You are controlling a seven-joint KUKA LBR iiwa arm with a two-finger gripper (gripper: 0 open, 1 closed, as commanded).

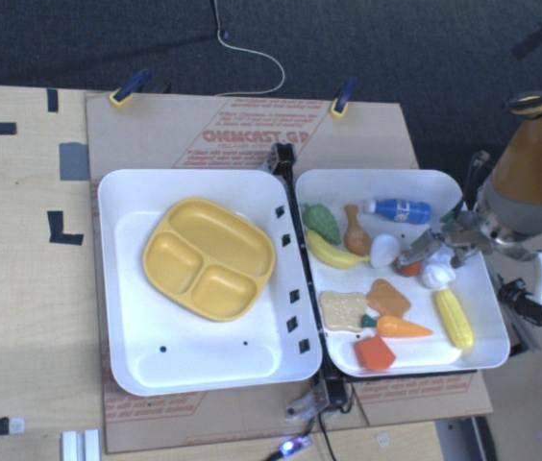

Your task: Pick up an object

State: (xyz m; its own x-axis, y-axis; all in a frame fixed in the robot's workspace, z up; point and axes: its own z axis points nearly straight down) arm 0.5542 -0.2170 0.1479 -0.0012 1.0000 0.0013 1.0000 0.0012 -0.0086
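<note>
Over the right bin: my gripper (423,253), low among the toy food near the far-right wall.
Fingers: I cannot tell whether they stand apart or together.
Nearest objects: small red piece (407,268) and white rounded lump (436,277), just beside the tips; white egg-shaped piece (383,251) on the other side.
Step in hand: the descent onto an object, in my judgement; nothing is seen held.
Next move: close squarely on one piece, then lift straight up.
Crowding: blue plastic bottle (399,210), orange carrot (405,328), yellow corn cob (455,318) lie near.
Surface: shallow white right bin (487,353); left bin (127,353) bears a yellow compartment tray (209,257).
Room: cardboard sheet (252,133) on a wooden bench (21,286), dark floor (79,17) beyond.
</note>
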